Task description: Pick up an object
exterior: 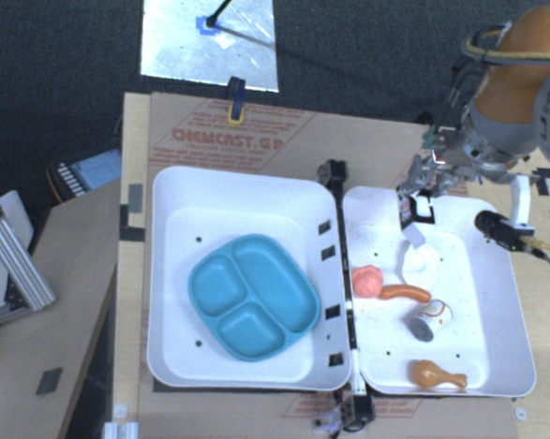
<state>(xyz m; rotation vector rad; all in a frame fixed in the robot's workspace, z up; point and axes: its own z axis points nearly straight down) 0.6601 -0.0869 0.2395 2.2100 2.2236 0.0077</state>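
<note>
My claw [417, 207] above right bin's far-left corner; grip unclear. Orange rubbery sausage-shaped toy [404, 292] mid-bin: probably light, soft; I'd pinch mid-length.

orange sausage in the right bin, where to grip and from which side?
Judging by its pose, grip the orange sausage across its narrow middle, coming straight down. It lies flat and long, running left to right, so fingers should close front to back. Its left end touches the pink lump; the middle is clear of that. The gripper hangs above the bin's far edge.

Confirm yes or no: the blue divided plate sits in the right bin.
No, the blue divided plate lies in the left bin.
</note>
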